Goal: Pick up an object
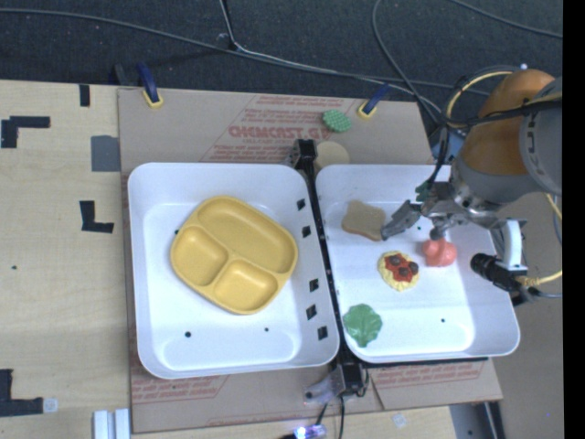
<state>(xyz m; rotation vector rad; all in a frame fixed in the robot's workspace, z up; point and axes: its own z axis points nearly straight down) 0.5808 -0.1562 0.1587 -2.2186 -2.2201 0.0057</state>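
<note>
Your arm (512, 144) reaches in from the right over the right bin (457, 337), its orange band high at the bin's far right corner and the wrist angled down toward the bin floor. The gripper (419, 224) hangs over the far half of the right bin with its two dark fingers spread wide: one points toward the tan bread slice (364, 219), the other ends just above the pink object (440, 252). Nothing sits between them. The wrist body covers the right bin's far right wall, and you cannot tell whether the fingertip touches the pink object or hovers over it. The small pizza piece (399, 271) lies just beside the pink object, toward the middle of the right bin, and the green leafy piece (362, 324) lies near the right bin's near left corner. Open floor in the right bin lies along its near right side. Left of the right bin, the left bin (155, 199) holds a yellow divided plate (234, 252). A green round piece (335, 120) rests on the cardboard beyond the right bin's far edge.
</note>
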